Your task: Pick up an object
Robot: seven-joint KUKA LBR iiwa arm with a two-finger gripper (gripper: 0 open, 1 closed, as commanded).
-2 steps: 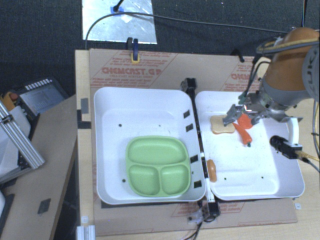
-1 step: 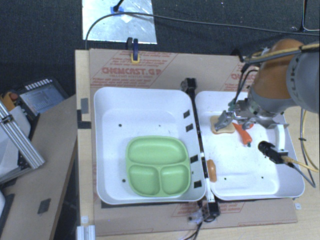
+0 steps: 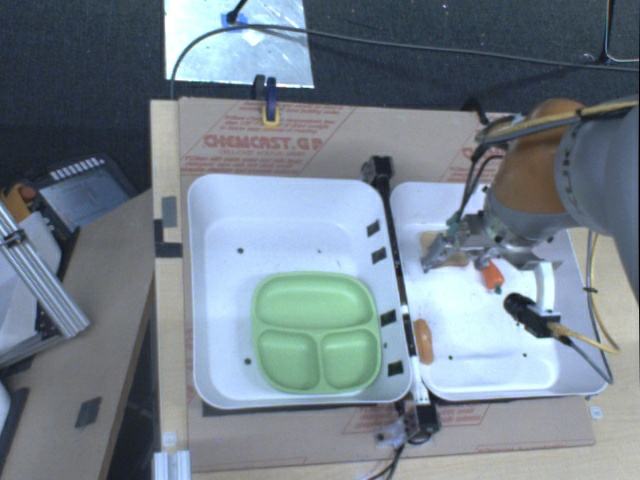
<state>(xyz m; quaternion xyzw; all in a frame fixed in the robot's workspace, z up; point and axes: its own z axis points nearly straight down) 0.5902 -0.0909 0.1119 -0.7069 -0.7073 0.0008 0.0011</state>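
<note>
End effector low in right bin (green tray left bin).

The bench, faced with printed brown board, is seen from above. Two shallow white bins are set on it side by side, touching: the left bin and the right bin.

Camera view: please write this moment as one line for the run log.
arm: over right bin | hand: low at bin's back left | nearby: small orange object | hot-dog-like piece: at left wall | left bin: green divided plate
</note>
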